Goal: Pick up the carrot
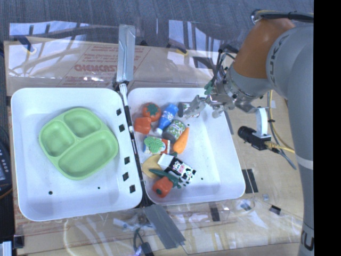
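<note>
Carrot (181,140): right bin (226,159), mid-pile, touching green can (175,128). Claw (198,106): above bin's upper rim, near blue bottle (168,114), nothing visibly held; spread impossible to tell. Risk: crowded neighbours, likely snagging can or bottle instead, or nudging carrot aside.

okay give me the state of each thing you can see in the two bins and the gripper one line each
carrot: lying tilted in the right bin, ungrasped
gripper: above the right bin's far side, holding nothing
green plate: flat in the left bin
blue bottle: lying down by the carrot
cow toy: lying in the pile
</note>
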`<state>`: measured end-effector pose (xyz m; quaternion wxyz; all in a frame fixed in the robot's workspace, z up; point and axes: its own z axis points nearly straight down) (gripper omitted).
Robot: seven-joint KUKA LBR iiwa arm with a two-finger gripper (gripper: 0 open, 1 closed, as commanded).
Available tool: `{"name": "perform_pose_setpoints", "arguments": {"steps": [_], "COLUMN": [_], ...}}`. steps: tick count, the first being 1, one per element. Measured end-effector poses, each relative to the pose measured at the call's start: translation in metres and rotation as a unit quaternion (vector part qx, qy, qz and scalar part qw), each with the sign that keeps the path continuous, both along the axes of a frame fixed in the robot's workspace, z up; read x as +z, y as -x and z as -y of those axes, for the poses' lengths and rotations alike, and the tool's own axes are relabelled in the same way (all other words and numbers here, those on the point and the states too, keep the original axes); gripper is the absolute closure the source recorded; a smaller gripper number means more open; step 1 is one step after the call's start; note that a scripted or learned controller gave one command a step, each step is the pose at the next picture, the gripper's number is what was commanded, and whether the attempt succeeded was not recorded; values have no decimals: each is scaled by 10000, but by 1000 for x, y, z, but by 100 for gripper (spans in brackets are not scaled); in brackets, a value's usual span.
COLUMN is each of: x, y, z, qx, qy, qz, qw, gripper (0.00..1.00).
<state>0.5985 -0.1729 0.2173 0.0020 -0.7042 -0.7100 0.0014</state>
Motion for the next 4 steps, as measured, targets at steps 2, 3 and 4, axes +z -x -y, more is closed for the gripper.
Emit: {"name": "perform_pose_setpoints", "arguments": {"steps": [2, 3, 4], "x": [-126, -116, -12], "y": [13, 12, -16], "z": [3, 3, -9], "qx": [1075, 1097, 861], "qy": [-2, 0, 6], "qz": [8, 6, 34], "qw": [9942, 9940, 9963], "gripper": [0, 100, 100]}}
